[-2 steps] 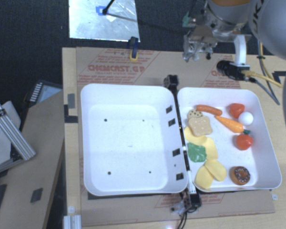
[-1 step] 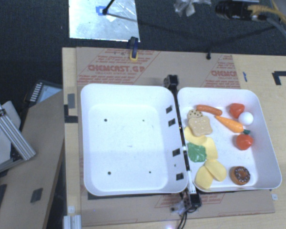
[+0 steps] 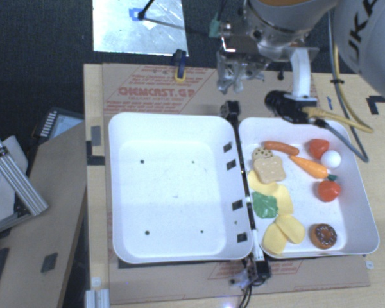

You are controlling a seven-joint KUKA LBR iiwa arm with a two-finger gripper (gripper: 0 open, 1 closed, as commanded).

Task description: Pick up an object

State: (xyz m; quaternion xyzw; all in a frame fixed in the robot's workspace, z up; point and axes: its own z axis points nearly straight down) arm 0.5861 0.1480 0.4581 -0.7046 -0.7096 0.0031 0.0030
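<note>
My gripper hangs above the bench behind the two bins, near the back end of the divider between them, with nothing between its short fingers, which stand close together. The right bin holds toy food: a slice of bread, an orange carrot, a sausage, a white egg, a red tomato, a strawberry, a green leaf, yellow chips and a chocolate doughnut.
The left bin lies beside the right one, joined by a black hinge strip. A yellow and blue clamp sits on the cardboard behind the left bin. Black cabling and a yellow hose run by the right bin's back edge.
</note>
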